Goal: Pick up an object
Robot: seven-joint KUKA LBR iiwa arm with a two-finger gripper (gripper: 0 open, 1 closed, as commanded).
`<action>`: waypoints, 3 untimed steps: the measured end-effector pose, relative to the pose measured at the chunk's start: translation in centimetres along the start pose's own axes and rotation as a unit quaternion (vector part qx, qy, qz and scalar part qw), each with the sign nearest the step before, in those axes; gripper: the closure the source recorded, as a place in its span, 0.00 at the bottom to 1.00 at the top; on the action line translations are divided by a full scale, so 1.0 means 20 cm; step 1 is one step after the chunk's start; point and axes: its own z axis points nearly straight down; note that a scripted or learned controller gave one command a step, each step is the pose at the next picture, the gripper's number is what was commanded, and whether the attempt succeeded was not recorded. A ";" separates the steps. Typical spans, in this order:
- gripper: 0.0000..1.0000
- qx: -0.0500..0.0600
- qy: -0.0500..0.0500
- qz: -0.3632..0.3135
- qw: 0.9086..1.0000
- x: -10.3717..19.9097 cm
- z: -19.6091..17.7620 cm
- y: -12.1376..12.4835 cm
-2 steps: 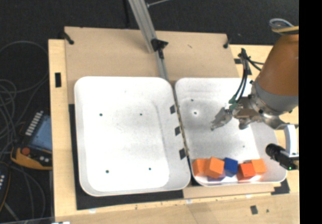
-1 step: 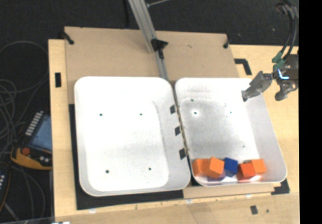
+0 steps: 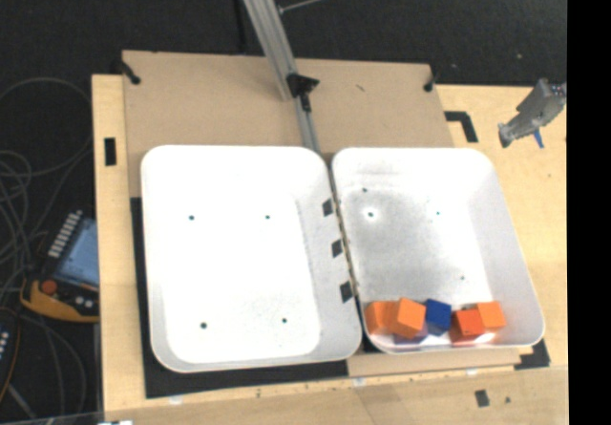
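Grey metal claw [image 3: 531,117] shows at the 3 o'clock edge, above the tan wooden counter [image 3: 229,98] and outside both bins; whether it is spread or pressed together cannot be told. At 5 o'clock from it, the right shallow white plastic bin [image 3: 430,184] holds a row of blocks along its 6 o'clock wall: two orange cubes [image 3: 397,316], a blue cube [image 3: 437,314], then two more orange blocks [image 3: 477,320]. Beside it, at 9 o'clock, lies the left white bin [image 3: 234,251].

The gripper [image 3: 531,117] juts in at the far right edge, tilted; its grey tip points down-left.
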 end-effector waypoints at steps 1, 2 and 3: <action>0.00 0.006 0.000 0.003 1.000 -0.21 0.04 0.35; 0.00 0.006 0.000 0.003 1.000 -0.39 0.04 0.70; 0.00 0.005 -0.001 0.004 1.000 -0.62 0.04 0.73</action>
